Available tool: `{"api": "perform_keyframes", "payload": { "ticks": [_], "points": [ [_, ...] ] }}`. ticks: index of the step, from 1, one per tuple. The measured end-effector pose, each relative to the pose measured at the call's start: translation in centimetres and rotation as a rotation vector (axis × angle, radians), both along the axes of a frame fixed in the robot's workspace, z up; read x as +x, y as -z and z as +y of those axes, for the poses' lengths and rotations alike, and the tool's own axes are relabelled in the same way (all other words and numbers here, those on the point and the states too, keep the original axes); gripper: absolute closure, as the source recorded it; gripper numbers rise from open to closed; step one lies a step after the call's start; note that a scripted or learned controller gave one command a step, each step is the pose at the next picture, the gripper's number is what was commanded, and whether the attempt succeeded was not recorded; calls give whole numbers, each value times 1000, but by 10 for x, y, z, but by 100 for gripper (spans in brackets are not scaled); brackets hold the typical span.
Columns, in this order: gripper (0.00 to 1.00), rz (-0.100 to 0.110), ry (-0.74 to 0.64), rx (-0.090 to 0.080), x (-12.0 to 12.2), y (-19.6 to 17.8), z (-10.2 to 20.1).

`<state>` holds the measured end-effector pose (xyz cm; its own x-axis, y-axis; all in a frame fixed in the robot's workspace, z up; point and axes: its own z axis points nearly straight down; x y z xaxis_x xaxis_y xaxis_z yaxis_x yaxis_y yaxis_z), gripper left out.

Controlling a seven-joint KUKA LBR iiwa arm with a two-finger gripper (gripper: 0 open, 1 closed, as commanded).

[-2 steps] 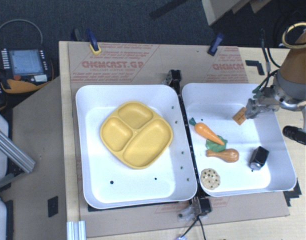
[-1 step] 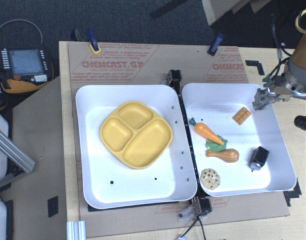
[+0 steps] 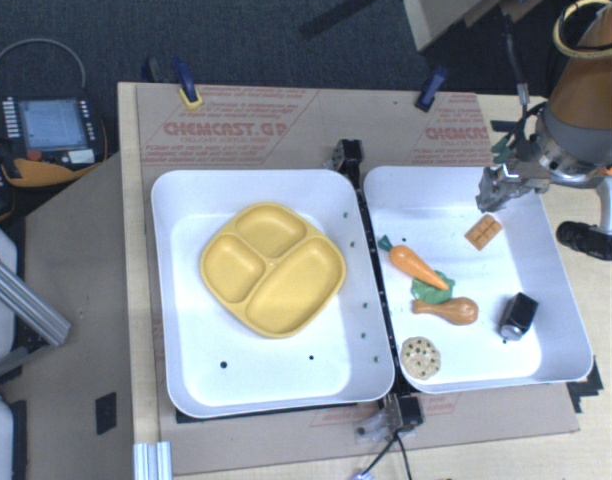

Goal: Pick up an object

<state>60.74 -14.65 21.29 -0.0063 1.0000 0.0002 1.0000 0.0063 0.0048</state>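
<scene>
The right bin [image 3: 546, 363] holds a small tan block [image 3: 483, 233], an orange carrot [image 3: 419, 266] with green leaves, a brown drumstick-shaped piece [image 3: 448, 310], a round speckled cookie [image 3: 420, 357] and a black block [image 3: 517, 315]. My gripper [image 3: 494, 194] hangs over the far right part of this bin, just above and behind the tan block. Nothing shows between its fingers, and their spread is too small to read.
The left bin [image 3: 186, 358] holds a yellow divided plate [image 3: 273, 268]. A black clamp [image 3: 348, 155] sits at the far end of the seam between the bins. Blue clips [image 3: 187, 86] pin the cardboard base at the back. The arm's orange band [image 3: 587, 88] rises at the right.
</scene>
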Motion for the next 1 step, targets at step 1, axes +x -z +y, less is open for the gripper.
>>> {"api": "perform_keyframes", "payload": {
  "ticks": [1],
  "points": [
    [100, 4, -1, 2, 2, -8, 64]
  ]
}}
